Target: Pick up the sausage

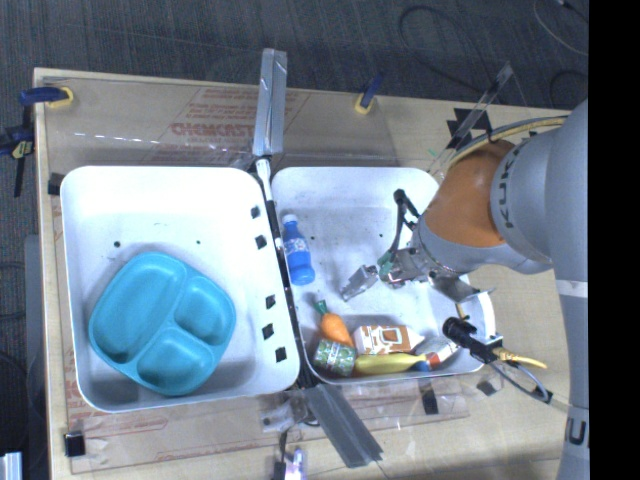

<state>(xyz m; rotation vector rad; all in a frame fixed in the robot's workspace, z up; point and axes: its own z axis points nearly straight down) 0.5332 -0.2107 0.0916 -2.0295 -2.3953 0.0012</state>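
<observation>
My gripper (358, 281) hangs low over the middle of the right bin (345, 183), pointing left, with no object seen in it. A small reddish piece (441, 351), possibly the sausage, lies at the bin's front right, just past the banana's tip. It is partly hidden and too small to identify for sure. The gripper is well behind and to the left of that piece, apart from it.
In the right bin a blue bottle (296, 252) lies by the left wall. A carrot (335, 327), a green item (334, 358), a banana (388, 363) and a small carton (387, 338) crowd the front edge. A blue divided plate (160, 321) sits in the left bin (120, 193).
</observation>
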